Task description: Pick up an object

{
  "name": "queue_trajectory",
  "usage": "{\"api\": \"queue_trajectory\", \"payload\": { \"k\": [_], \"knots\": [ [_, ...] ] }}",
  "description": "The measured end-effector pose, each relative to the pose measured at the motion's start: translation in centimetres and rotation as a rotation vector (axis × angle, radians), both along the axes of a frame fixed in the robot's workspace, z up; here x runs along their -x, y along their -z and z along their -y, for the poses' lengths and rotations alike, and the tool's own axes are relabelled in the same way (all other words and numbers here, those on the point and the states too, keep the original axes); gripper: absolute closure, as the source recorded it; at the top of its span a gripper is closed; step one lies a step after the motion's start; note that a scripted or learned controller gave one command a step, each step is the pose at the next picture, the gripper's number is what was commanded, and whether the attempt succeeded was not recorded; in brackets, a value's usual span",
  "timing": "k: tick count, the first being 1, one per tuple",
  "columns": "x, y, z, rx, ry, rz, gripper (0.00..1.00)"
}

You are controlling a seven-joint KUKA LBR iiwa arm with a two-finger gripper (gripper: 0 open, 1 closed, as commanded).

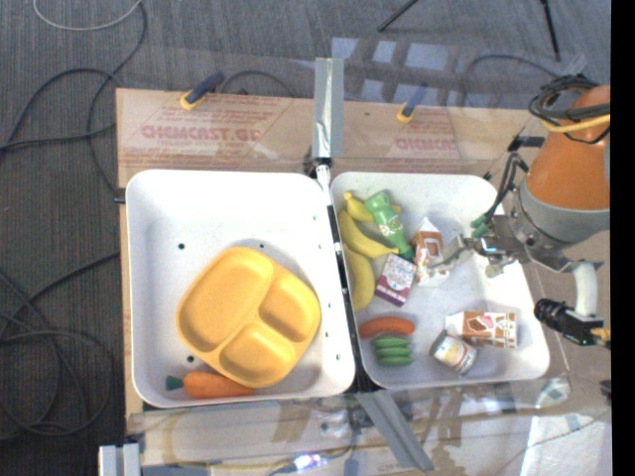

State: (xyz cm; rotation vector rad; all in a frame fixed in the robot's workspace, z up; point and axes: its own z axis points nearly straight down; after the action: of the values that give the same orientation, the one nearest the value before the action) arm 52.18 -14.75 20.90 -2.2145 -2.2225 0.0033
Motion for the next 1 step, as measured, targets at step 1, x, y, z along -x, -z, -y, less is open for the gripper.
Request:
{"api": "queue_trajectory", "payload": {
  "k": [1],
  "knots": [
    [-4.76,9.45,-0.69,0.001,-0.077,0.002,0.00]
  ]
}}
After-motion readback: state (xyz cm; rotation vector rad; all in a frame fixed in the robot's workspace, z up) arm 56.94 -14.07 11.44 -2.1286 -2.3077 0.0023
